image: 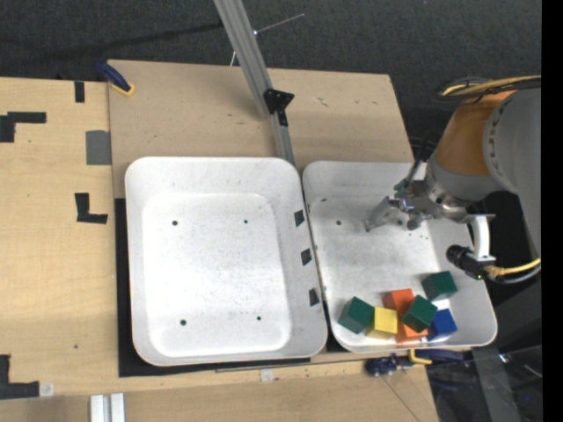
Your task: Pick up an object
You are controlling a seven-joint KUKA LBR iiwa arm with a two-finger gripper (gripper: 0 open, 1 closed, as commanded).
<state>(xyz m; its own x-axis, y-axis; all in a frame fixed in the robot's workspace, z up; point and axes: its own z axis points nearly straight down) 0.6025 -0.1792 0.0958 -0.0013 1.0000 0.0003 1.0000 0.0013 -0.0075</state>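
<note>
The arm stood at the approach step of the pick, with nothing between its fingers: the gripper (380, 218) hung over the upper middle of the right bin (352, 187), right of frame centre, its two fingers spread apart and pointing toward the left. The things to choose from lay well apart from it, heaped in the lower right of the frame against the near wall of that bin: a green block (357, 314) at the left of the heap, a yellow block (384, 321) touching it, an orange block (400, 301) behind, a second green block (421, 311) over what looked like a blue block (442, 323), and a third green block (439, 283) a little apart toward the right wall. By my reading, the next move called for a sweep down-frame to the heap, then a descent onto a block with free sides; the leftmost or the outlying green one seemed easiest, though how tightly the others were packed was hard to judge at this slant. The left bin (215, 174) sat alongside, both on a pale wooden bench (53, 183) marked with black tape, and a grey metal post (246, 42) crossed the top of the frame.
</note>
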